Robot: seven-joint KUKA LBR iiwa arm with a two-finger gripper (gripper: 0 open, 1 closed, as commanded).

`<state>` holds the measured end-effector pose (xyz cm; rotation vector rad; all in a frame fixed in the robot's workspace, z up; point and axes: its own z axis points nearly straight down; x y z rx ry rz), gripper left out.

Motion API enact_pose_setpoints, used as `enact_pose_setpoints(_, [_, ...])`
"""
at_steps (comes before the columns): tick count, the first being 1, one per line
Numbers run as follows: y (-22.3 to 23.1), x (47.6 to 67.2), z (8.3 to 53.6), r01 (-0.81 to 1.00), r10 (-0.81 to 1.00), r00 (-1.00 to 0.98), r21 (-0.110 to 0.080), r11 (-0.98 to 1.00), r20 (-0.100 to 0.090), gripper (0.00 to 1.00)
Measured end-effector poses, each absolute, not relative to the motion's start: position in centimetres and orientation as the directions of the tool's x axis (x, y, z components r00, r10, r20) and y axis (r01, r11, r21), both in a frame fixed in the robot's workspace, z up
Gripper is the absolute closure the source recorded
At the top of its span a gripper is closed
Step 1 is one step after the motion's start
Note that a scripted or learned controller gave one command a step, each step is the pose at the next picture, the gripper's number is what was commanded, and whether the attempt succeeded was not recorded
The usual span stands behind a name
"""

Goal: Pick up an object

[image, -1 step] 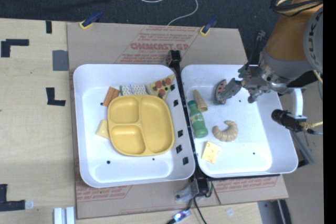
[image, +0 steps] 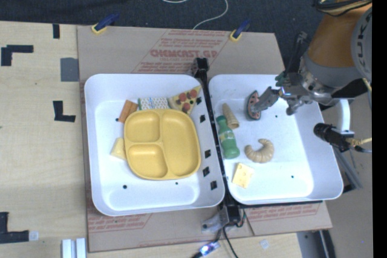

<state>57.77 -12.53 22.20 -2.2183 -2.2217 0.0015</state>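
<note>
Even overhead light, soft shadows, mild glare on white bins (image: pixel 100 130), slight blur

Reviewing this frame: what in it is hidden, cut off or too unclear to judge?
- Gripper: too small and dark in the camera view to tell what, if anything, it grips.
- Flat items in the left bin: partly covered by the yellow divided plate, so their full shapes are hidden.
- Arm: cut off by the right edge.
- Dark object by the gripper: too blurred to identify.
</note>
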Motion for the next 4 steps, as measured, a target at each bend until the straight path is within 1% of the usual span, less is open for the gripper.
enact_pose_setpoints(1, [-12.6, 58.2, 17.7, 1.0, 1.0, -0.001, -0.005, 0.001, 0.0, 0.0])
enact_pose_setpoints(2, [-12.0, 58.9, 11.8, 1.0, 1.0, -0.003, -0.006, 0.003, 0.0, 0.0])
enact_pose_setpoints(3, [-12.1, 58.9, 8.3, 1.0, 1.0, 0.0, 0.001, 0.0, -0.004, 0.0])
enact_pose_setpoints(4, [-12.0, 59.0, 9.5, 1.0, 1.0, -0.002, 0.001, 0.002, -0.002, 1.0])
